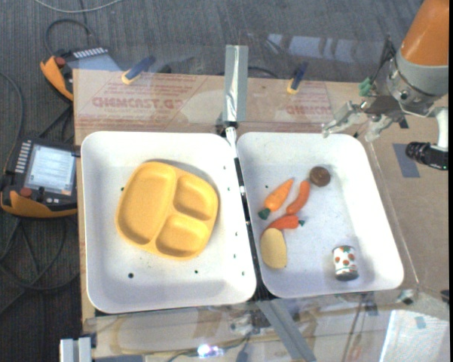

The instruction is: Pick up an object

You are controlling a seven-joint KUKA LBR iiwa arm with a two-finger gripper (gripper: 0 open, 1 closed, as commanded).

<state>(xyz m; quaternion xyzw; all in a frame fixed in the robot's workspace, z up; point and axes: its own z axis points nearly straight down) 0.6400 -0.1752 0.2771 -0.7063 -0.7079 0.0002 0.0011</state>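
Note:
The right bin [377, 225] holds several small objects. An orange carrot [279, 194] lies beside a redder carrot [301, 194], with a third orange-red piece [285, 222] just below them. A brown round item [319, 176] sits near the bin's back. Toward the front lie a pale yellow potato-like piece [273, 248] and a small white can with red dots [345, 263]. My gripper [353, 125] hangs above the bin's back right rim, apart from all of them. It is open with nothing between its fingers.
A yellow compartment tray [168, 208] lies in the left bin [98, 277]. A metal post [234, 81] stands behind the ridge where the bins meet. A handheld pendant [44, 176] and cables lie on the floor at the left.

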